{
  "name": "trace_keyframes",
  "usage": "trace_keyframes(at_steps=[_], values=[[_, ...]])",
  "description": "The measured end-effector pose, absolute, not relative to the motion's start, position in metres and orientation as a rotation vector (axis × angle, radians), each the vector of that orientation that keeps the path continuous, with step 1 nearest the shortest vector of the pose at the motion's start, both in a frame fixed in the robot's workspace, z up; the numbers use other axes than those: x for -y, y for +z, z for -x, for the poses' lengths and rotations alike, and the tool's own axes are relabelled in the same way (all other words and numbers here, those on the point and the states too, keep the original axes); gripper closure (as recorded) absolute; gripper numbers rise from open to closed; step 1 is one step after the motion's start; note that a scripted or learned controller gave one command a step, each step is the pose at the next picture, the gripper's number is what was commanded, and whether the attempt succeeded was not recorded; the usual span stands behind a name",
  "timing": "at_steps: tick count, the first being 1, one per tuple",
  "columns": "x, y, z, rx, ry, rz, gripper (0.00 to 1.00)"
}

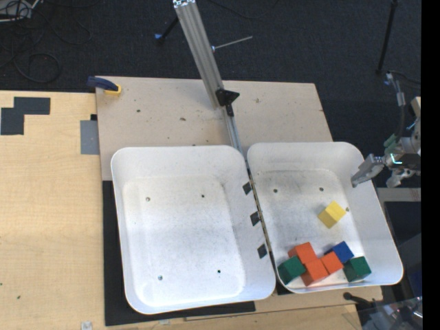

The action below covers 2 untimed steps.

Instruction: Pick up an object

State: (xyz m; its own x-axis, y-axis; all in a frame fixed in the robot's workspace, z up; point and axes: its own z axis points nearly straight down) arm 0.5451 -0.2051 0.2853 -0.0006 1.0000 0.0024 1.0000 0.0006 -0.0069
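Several small blocks lie in the right bin (302, 158). A yellow block (332, 214) sits alone near the bin's middle right. By the front edge there is a cluster: orange blocks (315, 262), a blue block (342, 251) and two green blocks (292, 269) (357, 268). My gripper (377, 177) hangs at the right bin's right rim, above and to the right of the yellow block. Its fingers stand apart with nothing between them.
The left bin (137, 163) lies beside the right one, with black clips (255, 218) along the shared edge. A slanted aluminium bar (203, 53) rises behind the bins. A blue and yellow clamp (104, 85) sits at the board's far left corner.
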Motion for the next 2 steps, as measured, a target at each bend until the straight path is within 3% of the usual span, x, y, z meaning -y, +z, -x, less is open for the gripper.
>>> trace_keyframes(at_steps=[1,2], values=[[0.205,0.288,-0.546,2.22,0.002,2.219,0.0],[0.202,0.244,-0.545,2.218,0.005,2.216,0.0]])
